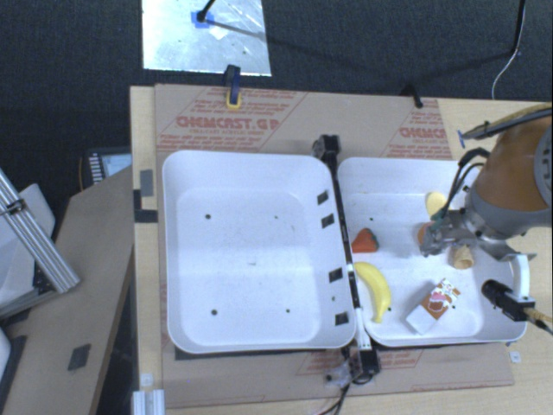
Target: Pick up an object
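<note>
Right bin [389, 188]: lying in it are a banana [373, 289] against the left wall, a red wedge-shaped piece [365, 240] above the banana, and a small white-and-red carton [435, 306] near the front edge.

A yellow item [435, 202] is peeking out beside the arm [510, 184], its right part being covered by the wrist. A tan item [464, 257] is showing just below the gripper [432, 236], partly hidden; its kind is hard to make out.

The gripper is hovering low over the bin's middle, right of the red piece. Whether it is spread or closed, I cannot tell.

Left bin [251, 180]: white floor showing.

The arm's upper part is being cut off at the frame's right.
</note>
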`<state>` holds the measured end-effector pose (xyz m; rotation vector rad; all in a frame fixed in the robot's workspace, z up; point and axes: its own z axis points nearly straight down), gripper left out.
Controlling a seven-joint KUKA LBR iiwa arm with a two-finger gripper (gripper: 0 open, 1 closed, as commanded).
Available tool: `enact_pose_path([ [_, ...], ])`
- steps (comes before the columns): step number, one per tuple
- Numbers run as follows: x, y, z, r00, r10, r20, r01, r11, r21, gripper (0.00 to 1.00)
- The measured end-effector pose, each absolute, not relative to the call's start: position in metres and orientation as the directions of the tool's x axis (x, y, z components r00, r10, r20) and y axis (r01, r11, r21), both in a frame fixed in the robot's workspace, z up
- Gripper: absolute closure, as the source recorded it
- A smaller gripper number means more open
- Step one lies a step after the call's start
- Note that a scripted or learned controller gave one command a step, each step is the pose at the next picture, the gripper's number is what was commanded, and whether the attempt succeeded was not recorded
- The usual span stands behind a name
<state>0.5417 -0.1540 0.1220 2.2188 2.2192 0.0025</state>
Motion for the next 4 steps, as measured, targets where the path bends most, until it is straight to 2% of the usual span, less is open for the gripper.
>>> enact_pose_path([
  [1, 0.585, -0.106, 0.083, -0.01, 1.0, 0.002, 1.0, 0.01, 0.002, 1.0],
  [2, 0.626, -0.081, 0.086, -0.008, 1.0, 0.0, 1.0, 0.008, 0.006, 1.0],
  [3, 0.625, -0.083, 0.096, -0.006, 1.0, 0.0, 1.0, 0.006, 0.006, 1.0],
  [4, 0.656, -0.032, 0.191, -0.01, 1.0, 0.001, 1.0, 0.01, 0.013, 1.0],
])
